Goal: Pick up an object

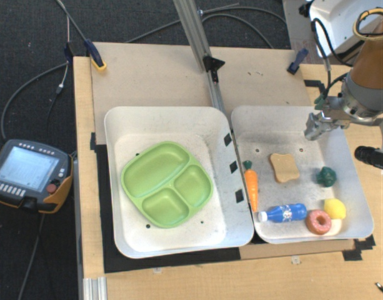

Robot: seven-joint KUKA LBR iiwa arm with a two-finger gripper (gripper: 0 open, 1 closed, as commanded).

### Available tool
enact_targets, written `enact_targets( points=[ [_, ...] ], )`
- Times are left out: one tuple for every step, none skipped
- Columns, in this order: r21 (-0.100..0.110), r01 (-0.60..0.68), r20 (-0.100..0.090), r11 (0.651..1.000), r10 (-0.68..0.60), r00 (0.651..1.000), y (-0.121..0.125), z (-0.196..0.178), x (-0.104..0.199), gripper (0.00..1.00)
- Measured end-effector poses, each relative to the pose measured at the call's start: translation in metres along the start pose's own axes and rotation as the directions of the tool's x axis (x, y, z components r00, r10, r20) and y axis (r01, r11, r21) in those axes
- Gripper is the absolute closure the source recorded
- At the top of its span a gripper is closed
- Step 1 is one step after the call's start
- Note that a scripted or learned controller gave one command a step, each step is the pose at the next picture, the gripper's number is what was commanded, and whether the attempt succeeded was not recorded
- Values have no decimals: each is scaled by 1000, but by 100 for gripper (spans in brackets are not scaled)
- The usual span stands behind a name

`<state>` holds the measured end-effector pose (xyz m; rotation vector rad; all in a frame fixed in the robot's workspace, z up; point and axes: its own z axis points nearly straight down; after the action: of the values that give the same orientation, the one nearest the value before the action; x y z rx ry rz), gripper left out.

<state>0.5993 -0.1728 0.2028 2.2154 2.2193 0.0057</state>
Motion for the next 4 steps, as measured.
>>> enact_targets(
  points=[
    [0, 0, 0, 1000, 0, 1000, 3, -45, 4, 100],
    [4, 5, -2, 1000, -5, 1000, 19, -47, 57, 100],
    [4, 4, -2, 1000, -4, 1000, 33, -43, 115, 100],
    [4, 5, -4, 1000, -5, 1000, 42, -47, 172, 100]
  ],
)
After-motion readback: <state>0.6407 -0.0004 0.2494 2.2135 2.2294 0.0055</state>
